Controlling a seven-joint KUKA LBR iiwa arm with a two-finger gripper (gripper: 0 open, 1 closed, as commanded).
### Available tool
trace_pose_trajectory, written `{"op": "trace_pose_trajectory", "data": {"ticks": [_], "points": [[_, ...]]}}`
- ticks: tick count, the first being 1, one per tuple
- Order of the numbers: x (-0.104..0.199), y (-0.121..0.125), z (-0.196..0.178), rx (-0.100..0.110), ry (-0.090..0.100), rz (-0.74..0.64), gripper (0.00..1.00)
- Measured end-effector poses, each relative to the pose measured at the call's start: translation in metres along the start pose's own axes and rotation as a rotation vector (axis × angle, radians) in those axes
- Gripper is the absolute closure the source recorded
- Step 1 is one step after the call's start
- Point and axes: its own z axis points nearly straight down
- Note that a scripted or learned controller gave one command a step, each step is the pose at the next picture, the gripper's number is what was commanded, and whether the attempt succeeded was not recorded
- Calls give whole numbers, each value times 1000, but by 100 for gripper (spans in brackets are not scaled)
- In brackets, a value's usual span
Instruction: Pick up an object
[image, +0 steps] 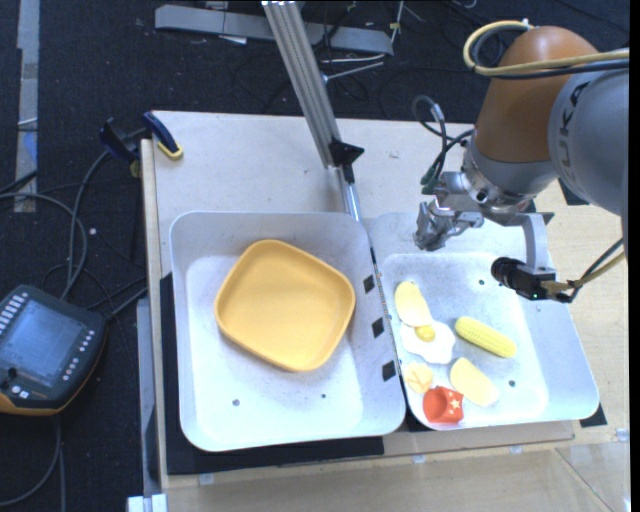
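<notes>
My gripper (433, 234) hangs over the far left edge of the right bin (560, 330), above the bin floor and apart from every object. Nothing shows between its fingers. In the right bin lie a pale yellow slice (409, 302), a fried egg (431, 341), a corn cob (486, 336), a small yellow piece (418, 377), a yellow wedge (473, 382) and a red piece (443, 404). All sit in the bin's near left part, below the gripper. A yellow square plate (285, 303) lies in the left bin (200, 330).
A slanted metal pole (312, 90) rises from the back of the bench between the bins. A black clamp (522, 277) sticks out over the right bin's far side. A teach pendant (45, 345) lies off the bench at left. Cables run across the floor.
</notes>
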Motion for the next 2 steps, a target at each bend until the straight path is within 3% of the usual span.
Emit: {"op": "trace_pose_trajectory", "data": {"ticks": [1, 2], "points": [[53, -7, -3, 1, 0, 1, 100], [107, -30, -4, 1, 0, 0, 100]]}}
